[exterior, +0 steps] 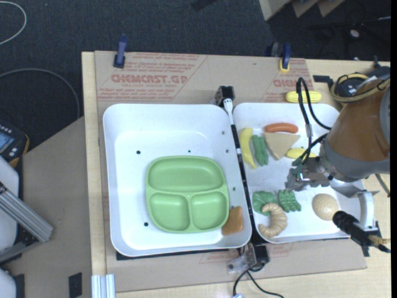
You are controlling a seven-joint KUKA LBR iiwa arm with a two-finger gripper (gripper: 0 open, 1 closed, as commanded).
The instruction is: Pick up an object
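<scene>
You have the gripper (299, 180) low over the right bin (322, 113), about mid-bin, with the arm (360, 135) coming in from the right; whether the gripper is apart or together cannot be told from this view, and nothing is visibly held in it. The nearest candidates sit just below and to its left in the picture: a small green leafy piece (288, 200) directly under the gripper's near side, and a second green piece (263, 198) beside that one. A tan croissant (273, 219) lies below them near the bin's front rim, curved, its long axis running roughly up-down in the frame. A pale egg (324, 206) sits below and to the right of the gripper, close to the arm. Further up the bin — a banana (247, 146), a green pod (260, 149), a bread wedge (279, 144) and a sausage (281, 128). The left bin (124, 166) holds a green tray (186, 192) with a brown piece (233, 221) at its corner. Judgement: the leafy piece is the shortest reach — a small shift toward the front rim.
</scene>
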